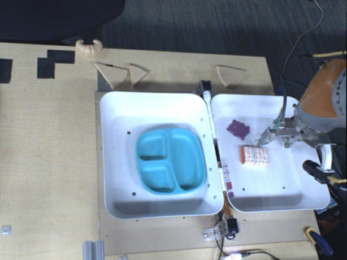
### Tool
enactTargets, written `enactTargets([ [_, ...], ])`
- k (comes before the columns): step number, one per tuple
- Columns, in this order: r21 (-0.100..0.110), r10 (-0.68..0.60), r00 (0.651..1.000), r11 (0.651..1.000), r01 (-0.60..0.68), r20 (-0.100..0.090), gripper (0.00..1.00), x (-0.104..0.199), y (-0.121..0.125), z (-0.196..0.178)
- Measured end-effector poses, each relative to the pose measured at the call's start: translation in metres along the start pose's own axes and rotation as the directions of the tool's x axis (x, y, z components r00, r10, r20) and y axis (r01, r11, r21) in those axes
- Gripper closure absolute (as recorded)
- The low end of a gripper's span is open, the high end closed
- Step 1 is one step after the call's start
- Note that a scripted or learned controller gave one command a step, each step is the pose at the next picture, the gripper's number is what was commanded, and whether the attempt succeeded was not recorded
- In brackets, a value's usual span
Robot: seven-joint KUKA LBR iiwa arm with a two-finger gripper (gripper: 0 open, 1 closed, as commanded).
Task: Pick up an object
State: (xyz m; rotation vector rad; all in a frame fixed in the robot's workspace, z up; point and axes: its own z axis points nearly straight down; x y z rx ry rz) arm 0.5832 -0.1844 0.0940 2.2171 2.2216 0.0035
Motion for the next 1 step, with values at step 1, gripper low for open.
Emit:
enactTargets([
  [1, -0.004, 0.001, 1.000, 1.000, -0.001, 0.001, 0.00, 0.0335, -0.0646, 0.0066],
])
